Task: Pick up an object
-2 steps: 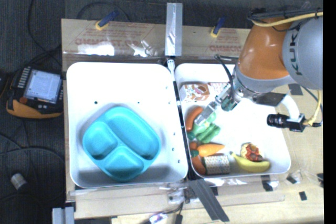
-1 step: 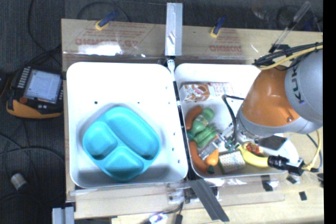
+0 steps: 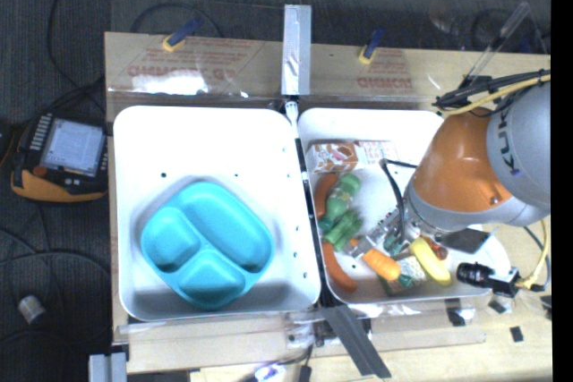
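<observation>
Glossy turquoise plastic tray (image 3: 208,243), smooth white plastic bins (image 3: 143,134), bare wood desk (image 3: 403,67), glossy orange arm shell (image 3: 461,165).

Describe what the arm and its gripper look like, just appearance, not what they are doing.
The arm is bulky and rounded: a light grey link with dark lettering on its side, then a broad orange band above the wrist. Black and yellow cables run along its upper side. The gripper is a small dark metallic assembly below the wrist, over the right bin; its details are too small to make out.
</observation>
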Motion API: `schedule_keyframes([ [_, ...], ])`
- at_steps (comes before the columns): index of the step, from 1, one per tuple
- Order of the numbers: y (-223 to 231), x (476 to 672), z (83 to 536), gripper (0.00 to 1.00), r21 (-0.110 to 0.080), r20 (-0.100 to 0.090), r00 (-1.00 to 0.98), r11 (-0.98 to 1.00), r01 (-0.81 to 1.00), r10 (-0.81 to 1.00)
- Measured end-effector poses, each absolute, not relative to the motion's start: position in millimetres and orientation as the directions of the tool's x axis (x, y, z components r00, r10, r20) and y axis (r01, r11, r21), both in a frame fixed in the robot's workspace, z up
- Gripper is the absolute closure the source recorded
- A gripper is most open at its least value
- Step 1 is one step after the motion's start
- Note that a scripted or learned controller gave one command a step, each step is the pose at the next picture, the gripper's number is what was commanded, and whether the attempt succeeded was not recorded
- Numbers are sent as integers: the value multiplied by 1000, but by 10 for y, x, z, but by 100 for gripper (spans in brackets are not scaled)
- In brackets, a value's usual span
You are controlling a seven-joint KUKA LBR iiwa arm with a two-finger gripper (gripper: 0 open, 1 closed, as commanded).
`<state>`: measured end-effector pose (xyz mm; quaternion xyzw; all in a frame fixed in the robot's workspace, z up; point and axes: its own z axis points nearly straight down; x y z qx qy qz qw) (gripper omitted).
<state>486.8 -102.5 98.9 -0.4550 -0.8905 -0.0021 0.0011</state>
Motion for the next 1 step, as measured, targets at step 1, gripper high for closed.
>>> schedule_keyframes([
  [1, -759, 5447, 2299, 100, -5, -1, -414, 414, 910, 910],
])
